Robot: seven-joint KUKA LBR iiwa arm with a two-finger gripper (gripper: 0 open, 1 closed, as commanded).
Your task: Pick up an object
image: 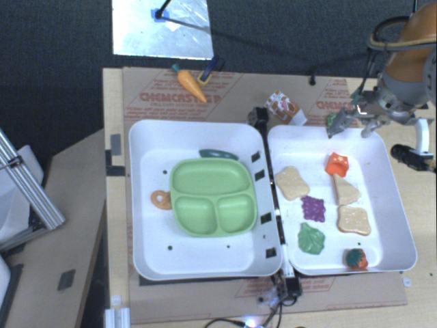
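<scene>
Grey and open-fingered, the end effector (350, 122) we are watching is hovering with nothing in it just beyond the right bin (399, 203), whose far part is holding an orange toy (336, 164)

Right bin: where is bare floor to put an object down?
In the right bin, bare floor lies along the back wall, below the gripper and left of the orange piece. The middle and front are crowded, around the purple grapes.

Single fixed camera, mounted above the table (116, 115), looks down at a slant from moderate range, taking in both white bins (147, 142) side by side, arm (410, 53) entering at 2 o'clock.
</scene>
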